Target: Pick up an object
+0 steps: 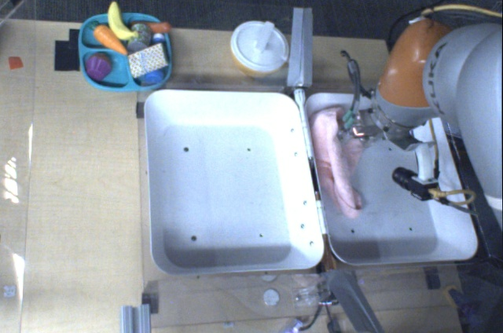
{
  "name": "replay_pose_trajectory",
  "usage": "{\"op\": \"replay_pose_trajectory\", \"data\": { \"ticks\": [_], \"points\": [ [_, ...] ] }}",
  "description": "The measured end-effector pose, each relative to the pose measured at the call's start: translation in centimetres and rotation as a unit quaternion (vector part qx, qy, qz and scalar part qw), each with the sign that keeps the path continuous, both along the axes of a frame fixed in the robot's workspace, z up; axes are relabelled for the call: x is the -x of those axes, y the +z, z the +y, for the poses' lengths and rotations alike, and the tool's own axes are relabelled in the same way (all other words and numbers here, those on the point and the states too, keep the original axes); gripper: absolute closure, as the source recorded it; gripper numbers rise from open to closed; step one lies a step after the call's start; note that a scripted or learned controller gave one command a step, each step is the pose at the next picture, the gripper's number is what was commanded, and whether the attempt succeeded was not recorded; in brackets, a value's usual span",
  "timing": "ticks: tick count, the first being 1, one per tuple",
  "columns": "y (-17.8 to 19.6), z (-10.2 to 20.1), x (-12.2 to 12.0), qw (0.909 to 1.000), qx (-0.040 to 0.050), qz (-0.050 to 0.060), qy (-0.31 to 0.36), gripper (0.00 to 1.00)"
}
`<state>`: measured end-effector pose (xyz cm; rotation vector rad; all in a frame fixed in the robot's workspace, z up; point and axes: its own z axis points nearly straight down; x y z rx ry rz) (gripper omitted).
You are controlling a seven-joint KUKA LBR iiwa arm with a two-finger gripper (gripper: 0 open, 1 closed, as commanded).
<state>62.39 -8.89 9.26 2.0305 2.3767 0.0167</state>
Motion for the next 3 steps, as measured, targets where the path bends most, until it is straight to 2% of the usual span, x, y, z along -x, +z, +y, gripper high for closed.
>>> {"op": "replay_pose_trajectory", "data": {
  "ticks": [3],
  "points": [
    [0.00,0.00,0.00,1.0000,0.0000,0.000,0.000,0.00]
  ]
}}
